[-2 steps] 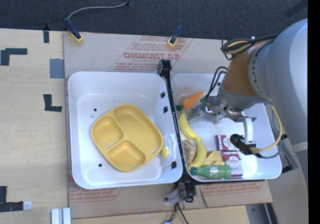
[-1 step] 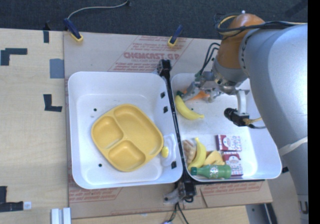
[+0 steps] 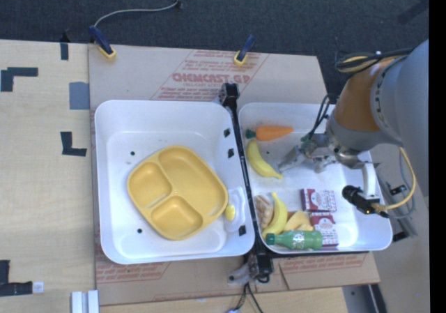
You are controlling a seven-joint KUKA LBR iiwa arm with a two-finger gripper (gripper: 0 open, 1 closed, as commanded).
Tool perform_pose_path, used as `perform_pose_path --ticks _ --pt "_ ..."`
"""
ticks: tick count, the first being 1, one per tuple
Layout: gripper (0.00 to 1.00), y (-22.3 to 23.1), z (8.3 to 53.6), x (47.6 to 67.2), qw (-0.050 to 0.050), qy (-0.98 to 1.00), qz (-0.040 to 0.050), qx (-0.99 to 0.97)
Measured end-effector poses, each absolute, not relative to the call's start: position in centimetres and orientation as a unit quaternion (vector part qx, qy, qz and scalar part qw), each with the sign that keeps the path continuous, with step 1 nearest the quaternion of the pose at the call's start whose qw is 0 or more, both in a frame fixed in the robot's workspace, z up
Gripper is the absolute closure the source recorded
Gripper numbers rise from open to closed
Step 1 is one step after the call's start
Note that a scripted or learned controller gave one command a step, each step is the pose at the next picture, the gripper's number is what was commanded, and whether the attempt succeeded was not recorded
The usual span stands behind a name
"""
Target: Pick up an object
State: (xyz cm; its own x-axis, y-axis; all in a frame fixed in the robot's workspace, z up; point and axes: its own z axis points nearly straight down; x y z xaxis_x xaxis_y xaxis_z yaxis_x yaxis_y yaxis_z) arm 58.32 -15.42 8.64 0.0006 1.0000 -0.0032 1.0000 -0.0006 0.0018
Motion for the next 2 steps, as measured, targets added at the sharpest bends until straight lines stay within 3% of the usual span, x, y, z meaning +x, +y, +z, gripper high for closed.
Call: perform_pose_path --ticks 1,2 --pt "0.0 -16.6 8.6 50.2 0.002 0.707 0.0 0.708" --pt "1.0 -16.6 9.6 50.4 0.003 0.707 0.0007 0.708"
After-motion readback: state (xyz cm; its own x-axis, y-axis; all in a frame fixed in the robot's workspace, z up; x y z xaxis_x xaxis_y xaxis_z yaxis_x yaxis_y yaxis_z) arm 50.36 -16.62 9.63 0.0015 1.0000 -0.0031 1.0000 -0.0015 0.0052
